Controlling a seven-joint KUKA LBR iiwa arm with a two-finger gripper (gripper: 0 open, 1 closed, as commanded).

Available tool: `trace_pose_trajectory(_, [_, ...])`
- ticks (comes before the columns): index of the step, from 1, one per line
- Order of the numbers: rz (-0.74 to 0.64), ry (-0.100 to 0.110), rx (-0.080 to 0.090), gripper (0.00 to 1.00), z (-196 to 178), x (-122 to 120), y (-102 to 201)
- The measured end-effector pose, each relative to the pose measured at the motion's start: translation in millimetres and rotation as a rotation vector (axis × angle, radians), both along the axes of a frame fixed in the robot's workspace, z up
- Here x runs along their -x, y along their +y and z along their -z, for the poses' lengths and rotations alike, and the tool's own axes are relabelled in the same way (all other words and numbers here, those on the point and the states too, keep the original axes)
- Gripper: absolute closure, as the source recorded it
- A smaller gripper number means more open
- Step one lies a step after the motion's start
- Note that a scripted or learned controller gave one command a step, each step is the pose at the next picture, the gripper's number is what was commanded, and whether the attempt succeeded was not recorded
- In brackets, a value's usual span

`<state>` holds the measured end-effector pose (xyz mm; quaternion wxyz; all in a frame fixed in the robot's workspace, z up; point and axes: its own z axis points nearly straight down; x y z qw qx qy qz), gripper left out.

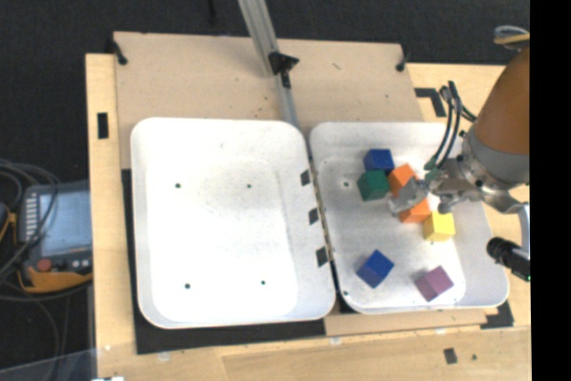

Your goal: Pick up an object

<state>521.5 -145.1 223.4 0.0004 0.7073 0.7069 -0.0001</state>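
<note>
The gripper [412,196] is low in the right bin [335,147], among the orange cubes [403,176] beside the green cube [373,185]; the step is the grasp; whether it grips I cannot tell; next, a straight lift.

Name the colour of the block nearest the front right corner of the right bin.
Purple block, clearest in the camera view.

Your arm [508,116] comes in from the right edge of the view, its orange band uppermost and the grey wrist section below it, with cables looping along the near side. The wrist angles down and leftward, and the tool [409,196] sits low at its end, fingers pointing left.
</note>
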Motion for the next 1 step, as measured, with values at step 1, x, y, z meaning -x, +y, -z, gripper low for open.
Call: trace_pose_trajectory(1, [0.001, 0.006, 0.0, 0.0, 62.8, 4.1, -1.3])
